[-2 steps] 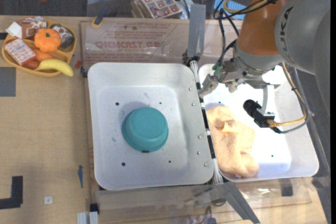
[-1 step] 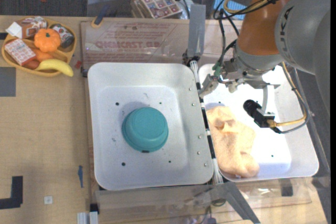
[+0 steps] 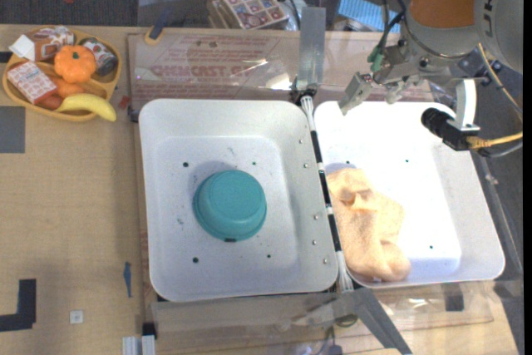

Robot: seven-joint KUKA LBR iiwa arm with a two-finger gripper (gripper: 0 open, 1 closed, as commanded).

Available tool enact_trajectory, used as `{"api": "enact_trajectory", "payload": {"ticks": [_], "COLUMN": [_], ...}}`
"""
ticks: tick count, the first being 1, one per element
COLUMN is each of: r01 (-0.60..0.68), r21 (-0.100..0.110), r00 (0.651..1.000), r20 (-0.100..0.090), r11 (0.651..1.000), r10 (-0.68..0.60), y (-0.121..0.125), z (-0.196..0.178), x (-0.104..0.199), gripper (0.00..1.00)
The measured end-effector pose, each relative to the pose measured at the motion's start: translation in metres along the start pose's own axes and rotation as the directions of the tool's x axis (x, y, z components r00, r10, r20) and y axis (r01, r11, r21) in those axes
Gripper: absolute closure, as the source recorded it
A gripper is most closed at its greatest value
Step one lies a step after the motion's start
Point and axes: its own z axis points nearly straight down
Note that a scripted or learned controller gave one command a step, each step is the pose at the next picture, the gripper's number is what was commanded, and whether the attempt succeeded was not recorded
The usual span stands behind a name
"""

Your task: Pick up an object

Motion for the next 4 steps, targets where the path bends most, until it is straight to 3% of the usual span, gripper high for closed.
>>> {"api": "enact_trajectory", "payload": {"ticks": [1,2,3,4], "r01": [0.015,-0.003,-0.006,-0.006], "r21": [0.002,0.003,-0.001,0.0], "r00": [1.0,1.0,1.0,1.0], "r20": [-0.002,-0.002,0.0,0.0], "r11": [1.0,1.0,1.0,1.0], "r10": [-0.015,0.003,0.006,0.006], "y": [-0.073,-0.126,-0.125,-0.125], "z": [0.067,0.105,0.095,0.095], "x": [0.024,-0.051,-0.053,-0.053], "gripper": [0.0,0.0,1.0,0.0]}}
